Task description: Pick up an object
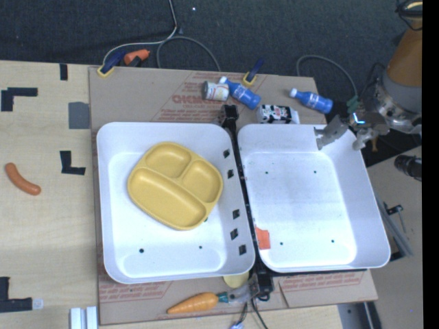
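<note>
From my station I see the arm (405,60) coming in at the right edge, its orange band high up and the grey wrist bent down and to the left. The pincer (346,136) hangs over the far right corner of the right bin (370,211), about at the rim. Two fingers point out from the wrist: one grey finger (329,134) goes to the left, the other one (363,141) is on the right. There is a clear gap between them and nothing is inside this gap, so I read the pincer as open and not gripping anything.

The yellow divided plate (176,184) lies well to the left of the pincer and nearer to me, in the middle of the left bin (110,184). A small orange-red piece (263,238) lies in the right bin, below and left of the pincer, close to the wall between the two bins.

Outside the bins, a blue bottle (312,101) lies just beyond the pincer, a little to its left. Further left from it are a black and white object (278,114) and one more blue and white bottle (233,91). A toy carrot (193,303) lies far from the pincer at the near edge, and a sausage-like object (22,179) is on the bench at the far left.
</note>
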Tool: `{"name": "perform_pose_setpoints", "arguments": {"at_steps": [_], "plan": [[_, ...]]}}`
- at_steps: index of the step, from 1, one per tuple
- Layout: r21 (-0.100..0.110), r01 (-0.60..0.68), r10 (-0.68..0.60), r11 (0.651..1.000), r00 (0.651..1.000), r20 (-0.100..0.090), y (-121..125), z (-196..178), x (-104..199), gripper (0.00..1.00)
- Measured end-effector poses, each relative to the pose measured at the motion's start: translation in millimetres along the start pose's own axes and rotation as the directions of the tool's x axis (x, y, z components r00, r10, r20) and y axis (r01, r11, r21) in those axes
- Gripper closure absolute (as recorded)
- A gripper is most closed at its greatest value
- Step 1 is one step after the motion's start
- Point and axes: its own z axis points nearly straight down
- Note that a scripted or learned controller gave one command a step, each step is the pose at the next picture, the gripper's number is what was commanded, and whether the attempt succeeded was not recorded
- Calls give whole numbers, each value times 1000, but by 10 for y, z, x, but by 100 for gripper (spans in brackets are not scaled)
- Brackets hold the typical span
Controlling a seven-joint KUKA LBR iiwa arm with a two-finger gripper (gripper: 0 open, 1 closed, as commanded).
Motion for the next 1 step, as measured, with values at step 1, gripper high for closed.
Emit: {"name": "perform_pose_setpoints", "arguments": {"at_steps": [1], "plan": [[14,-6,6,1000,1000,-3,-226,1412,-506,0]]}}
